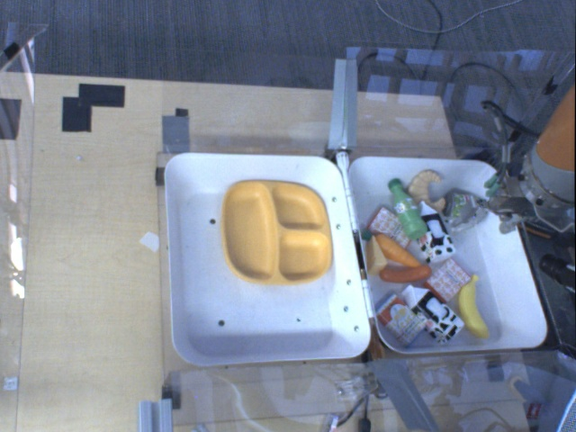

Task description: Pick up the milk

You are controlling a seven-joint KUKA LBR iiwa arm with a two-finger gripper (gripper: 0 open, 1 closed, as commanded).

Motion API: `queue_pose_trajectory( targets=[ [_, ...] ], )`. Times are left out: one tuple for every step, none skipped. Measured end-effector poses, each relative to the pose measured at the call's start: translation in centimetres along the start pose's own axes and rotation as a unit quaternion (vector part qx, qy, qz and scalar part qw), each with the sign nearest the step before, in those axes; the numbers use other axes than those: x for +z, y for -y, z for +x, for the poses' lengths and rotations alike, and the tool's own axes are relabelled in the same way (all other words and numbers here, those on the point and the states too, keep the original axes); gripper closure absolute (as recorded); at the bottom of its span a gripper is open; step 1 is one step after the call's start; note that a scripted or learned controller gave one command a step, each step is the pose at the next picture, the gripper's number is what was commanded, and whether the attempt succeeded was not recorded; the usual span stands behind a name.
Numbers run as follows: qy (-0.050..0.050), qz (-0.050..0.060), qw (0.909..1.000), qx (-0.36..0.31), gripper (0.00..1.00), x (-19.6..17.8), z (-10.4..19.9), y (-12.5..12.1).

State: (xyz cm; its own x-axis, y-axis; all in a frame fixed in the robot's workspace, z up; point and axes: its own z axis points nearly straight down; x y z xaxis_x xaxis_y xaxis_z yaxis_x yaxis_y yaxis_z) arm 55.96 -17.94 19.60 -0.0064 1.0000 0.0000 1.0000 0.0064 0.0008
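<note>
One milk carton (438, 238) in right bin (517, 277), tool (468, 207) just above-right, its grip state unclear

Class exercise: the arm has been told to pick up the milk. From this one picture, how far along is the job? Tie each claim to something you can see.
Done: the arm has reached over the right bin, its gripper near the far side. In hand: nothing visibly lifted; the cow-patterned milk lies among the toy food beside the green bottle. Left: closing on the milk and raising it. The yellow tray sits in the left bin.
</note>
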Motion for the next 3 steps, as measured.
queue_pose_trajectory(
  targets=[
    [0.002, -0.008, 0.9976, -0.069, 0.00, 9.1, 5.0, -1.2],
    [0.002, -0.006, 0.9978, -0.066, 0.00, 10.2, 7.5, -2.6],
    [0.001, -0.004, 0.9978, -0.066, 1.00, 9.3, 7.5, -2.7]
  ],
)
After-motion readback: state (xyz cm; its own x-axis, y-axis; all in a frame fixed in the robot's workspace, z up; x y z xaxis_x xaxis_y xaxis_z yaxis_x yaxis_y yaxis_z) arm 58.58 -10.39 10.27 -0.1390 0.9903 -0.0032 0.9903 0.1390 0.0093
